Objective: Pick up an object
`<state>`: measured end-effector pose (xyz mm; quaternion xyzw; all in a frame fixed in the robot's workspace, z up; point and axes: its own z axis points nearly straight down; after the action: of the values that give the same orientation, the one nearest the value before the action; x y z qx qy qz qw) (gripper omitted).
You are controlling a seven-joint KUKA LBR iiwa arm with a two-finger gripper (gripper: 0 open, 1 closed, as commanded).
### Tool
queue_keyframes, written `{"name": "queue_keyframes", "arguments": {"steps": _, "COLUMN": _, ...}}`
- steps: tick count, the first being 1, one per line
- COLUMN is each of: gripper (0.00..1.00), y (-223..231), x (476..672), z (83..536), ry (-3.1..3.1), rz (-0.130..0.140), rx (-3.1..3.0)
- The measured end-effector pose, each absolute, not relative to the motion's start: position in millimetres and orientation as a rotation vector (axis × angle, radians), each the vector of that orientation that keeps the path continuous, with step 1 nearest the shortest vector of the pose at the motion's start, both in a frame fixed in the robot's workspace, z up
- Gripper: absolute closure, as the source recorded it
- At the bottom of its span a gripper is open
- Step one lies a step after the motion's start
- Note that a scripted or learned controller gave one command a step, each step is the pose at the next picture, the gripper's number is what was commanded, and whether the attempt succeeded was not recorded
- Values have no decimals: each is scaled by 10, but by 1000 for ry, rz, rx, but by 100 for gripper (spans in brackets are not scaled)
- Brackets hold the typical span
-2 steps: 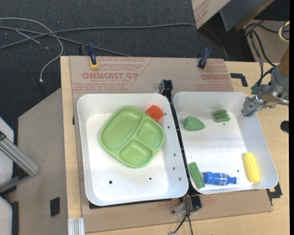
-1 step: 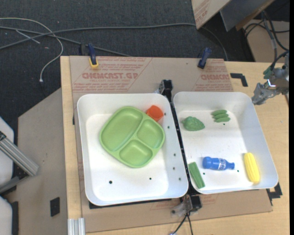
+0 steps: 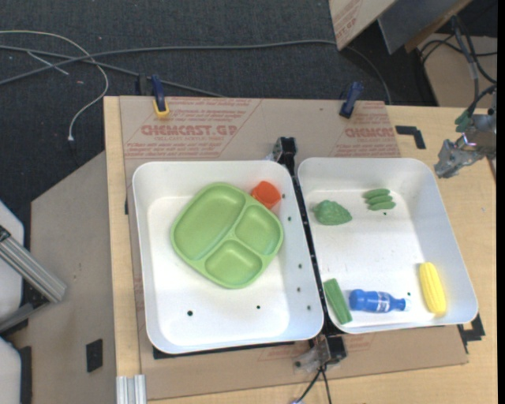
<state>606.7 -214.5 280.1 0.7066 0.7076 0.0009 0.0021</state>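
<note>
Claw (image 3: 456,155) outside right bin, state unclear; corn (image 3: 432,287) well below it.

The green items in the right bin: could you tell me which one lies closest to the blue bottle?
The long green stick at the bin's lower left, its end beside the blue bottle. The leafy green piece and the green pods lie near the far wall.

setting: robotics lab, test bench
bench (image 3: 79,237): plywood top, cardboard sheet (image 3: 237,126) clamped on with blue clamps (image 3: 160,99)
bins: two shallow white bins (image 3: 158,316) side by side, toy food props inside
floor: dark carpet (image 3: 47,110), loose white cables (image 3: 79,71)
clutter: cardboard box (image 3: 355,20) and wiring at top right
</note>
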Motion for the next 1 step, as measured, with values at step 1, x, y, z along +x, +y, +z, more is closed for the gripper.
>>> {"name": "queue_keyframes", "arguments": {"steps": 1, "gripper": 100, "y": -1674, "x": 5834, "z": 2765, "ry": 2229, "rz": 1, "rx": 2219}}
